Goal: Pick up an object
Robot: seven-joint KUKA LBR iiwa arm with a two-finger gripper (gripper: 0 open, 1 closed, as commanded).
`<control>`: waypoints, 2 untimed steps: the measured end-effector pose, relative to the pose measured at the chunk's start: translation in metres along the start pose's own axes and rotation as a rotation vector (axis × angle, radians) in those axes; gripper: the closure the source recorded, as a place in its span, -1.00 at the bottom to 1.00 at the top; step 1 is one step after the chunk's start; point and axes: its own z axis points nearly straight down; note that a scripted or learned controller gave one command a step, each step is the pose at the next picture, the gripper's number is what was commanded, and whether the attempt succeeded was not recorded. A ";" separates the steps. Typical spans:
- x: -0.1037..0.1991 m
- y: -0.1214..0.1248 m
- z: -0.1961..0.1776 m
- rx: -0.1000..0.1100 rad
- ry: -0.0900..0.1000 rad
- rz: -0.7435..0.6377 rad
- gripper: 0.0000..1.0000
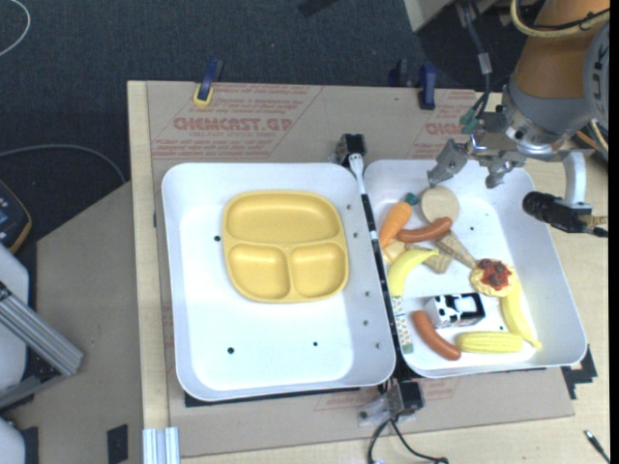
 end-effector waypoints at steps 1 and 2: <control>0.000 0.003 -0.009 -0.015 -0.002 -0.002 -1.00; -0.001 -0.006 0.039 -0.010 -0.001 -0.002 -1.00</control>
